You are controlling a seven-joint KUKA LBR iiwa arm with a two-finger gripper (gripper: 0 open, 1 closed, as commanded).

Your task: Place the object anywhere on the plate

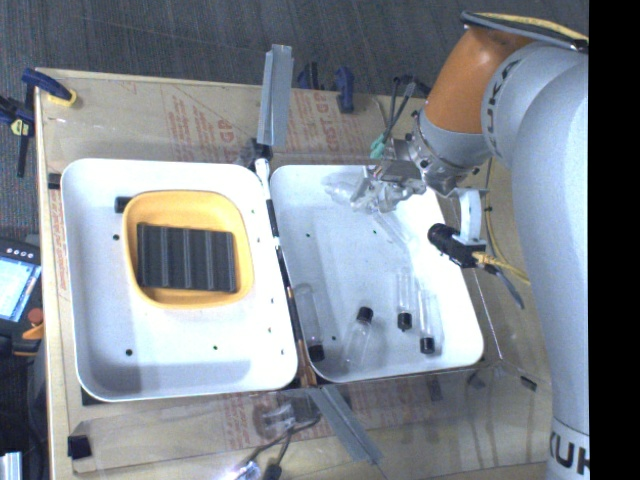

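— Grey arm (540,168), orange band above the wrist, coming in from the right and taking up most of that side. What sits below it?

— Two shallow white bins side by side on the bench. The left bin (90,348) holds a yellow plate (185,208) with a dark ribbed insert in its middle. The right bin (330,268) holds the clear vials.

— Where is the gripper?

— The gripper (385,190) hangs over the far end of the right bin, near its top edge. Whether its fingers are spread or pressed together I cannot tell; clear glare and plastic blur them.

— And the vials?

— Four clear vials with black caps lie toward the near end of the right bin. One long vial (307,323) lies along the left wall, beside the divider. A second vial (358,336) lies tilted near the middle. A third vial (404,298) and a fourth vial (428,323) lie just beside each other further right. All are well apart from the plate and from the gripper
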